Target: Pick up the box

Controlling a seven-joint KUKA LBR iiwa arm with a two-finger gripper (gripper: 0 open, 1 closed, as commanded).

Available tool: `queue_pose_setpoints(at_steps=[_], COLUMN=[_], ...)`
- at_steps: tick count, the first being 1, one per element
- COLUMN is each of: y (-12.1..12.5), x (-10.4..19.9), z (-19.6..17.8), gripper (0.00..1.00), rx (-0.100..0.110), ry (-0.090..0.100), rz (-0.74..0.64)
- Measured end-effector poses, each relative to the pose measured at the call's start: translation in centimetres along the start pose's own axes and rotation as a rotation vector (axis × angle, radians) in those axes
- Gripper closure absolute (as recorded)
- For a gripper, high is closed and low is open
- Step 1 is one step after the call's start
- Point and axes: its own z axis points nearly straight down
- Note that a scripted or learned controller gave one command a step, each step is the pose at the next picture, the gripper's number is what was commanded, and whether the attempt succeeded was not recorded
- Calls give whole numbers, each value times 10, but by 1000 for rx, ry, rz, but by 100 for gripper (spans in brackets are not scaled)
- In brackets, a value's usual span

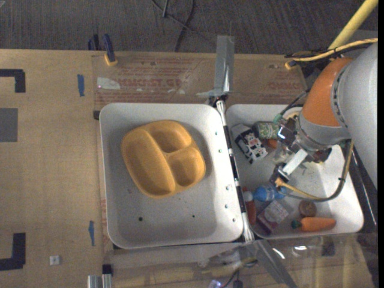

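In the right bin (348,212) a small black and white box (252,145) lies near the left wall. A flat pink and purple box (273,214) lies near the front edge. My gripper (284,139) hangs low over the middle of this bin, just right of the black and white box and behind the pink one. The wrist hides most of it. A green packet (264,128) and a small orange piece (273,143) sit right beside the gripper.
The left bin (114,221) holds a yellow divided plate (163,158). Along the right bin's front lie a blue bottle (265,193), a red item (251,211), a brown round thing (308,208) and a carrot (318,224). The arm covers the bin's right side.
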Motion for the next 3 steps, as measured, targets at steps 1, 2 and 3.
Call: queue_pose_setpoints(at_steps=[1, 2, 3], y=[-22, -54, -54], x=[-78, -24, -24], z=[15, 15, 5], gripper=[100, 100, 100], rx=[-8, -11, -10], ry=[2, 7, 6], rz=[7, 315, 313])
